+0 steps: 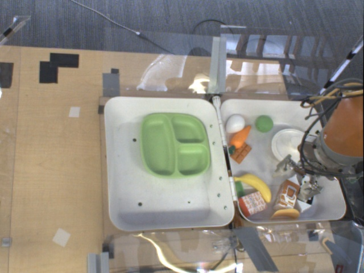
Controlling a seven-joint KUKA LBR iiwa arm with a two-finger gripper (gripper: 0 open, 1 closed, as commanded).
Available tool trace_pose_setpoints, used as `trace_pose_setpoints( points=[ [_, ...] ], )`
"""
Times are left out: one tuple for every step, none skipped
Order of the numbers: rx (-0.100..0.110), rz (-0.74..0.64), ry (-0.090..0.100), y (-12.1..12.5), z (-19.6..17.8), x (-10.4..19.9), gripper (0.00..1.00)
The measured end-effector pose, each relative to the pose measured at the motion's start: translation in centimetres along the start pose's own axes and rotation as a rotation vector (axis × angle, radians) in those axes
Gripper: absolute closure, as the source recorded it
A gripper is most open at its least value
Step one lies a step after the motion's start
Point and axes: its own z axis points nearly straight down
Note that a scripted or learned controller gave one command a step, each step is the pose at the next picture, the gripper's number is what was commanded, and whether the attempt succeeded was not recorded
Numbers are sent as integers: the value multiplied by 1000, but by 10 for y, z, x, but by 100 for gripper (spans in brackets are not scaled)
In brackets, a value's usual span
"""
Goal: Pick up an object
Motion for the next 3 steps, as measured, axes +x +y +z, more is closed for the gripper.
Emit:
trace_pose_setpoints(
  points=[
    [-16, -432, 3, -24, -72, -75, 0],
    [-3, -544, -4, 20, 10, -58, 0],
    [-15, -377, 2, -89, 36, -119, 0]
  ],
)
